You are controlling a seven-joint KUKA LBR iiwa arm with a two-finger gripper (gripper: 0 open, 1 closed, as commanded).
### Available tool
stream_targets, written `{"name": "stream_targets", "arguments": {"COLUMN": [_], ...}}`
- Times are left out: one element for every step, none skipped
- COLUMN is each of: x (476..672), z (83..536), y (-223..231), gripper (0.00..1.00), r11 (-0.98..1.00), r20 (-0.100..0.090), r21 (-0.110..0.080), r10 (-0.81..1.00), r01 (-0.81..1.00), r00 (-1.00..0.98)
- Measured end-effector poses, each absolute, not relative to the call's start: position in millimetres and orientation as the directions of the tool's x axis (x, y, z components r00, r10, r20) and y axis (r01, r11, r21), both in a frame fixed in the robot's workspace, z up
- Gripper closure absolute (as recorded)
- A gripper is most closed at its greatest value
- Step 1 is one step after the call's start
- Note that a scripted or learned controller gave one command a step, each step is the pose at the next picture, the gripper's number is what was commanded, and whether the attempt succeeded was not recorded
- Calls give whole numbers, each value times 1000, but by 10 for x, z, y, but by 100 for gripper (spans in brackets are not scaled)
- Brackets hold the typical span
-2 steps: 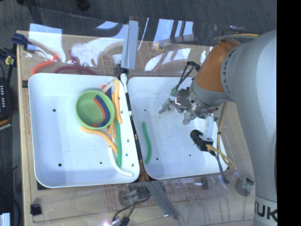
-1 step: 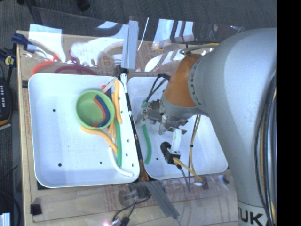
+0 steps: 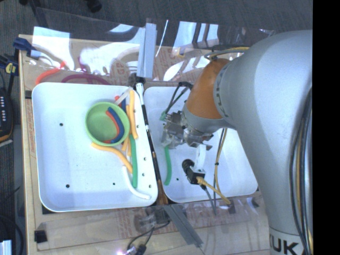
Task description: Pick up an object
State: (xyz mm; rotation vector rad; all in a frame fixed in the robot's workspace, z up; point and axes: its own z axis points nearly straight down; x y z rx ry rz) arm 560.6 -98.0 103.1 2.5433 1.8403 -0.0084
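My gripper (image 3: 171,133) is low over the left side of the right bin (image 3: 239,179), under the orange band of the wrist. A thin green strip (image 3: 168,169) runs from just below the gripper toward the bin's front edge; whether the two touch is hidden by the wrist. In the left bin (image 3: 58,158) a green bowl (image 3: 104,122) holds a red and a blue piece. Yellow, orange, green and white curved strips (image 3: 130,161) lie around the bowl, along that bin's right wall.
The grey arm covers most of the right bin's right half. A cable with a black plug (image 3: 192,173) and a yellow wire hangs from the wrist over that bin's front. A divider rail (image 3: 146,132) separates the bins. Clutter and wires lie behind the bins.
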Motion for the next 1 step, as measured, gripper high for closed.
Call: {"name": "stream_targets", "arguments": {"x": [5625], "z": [2419], "y": [-919], "gripper": [100], "r11": [-141], "r20": [0], "r21": [-2], "r10": [990], "r01": [990], "r00": [141]}}
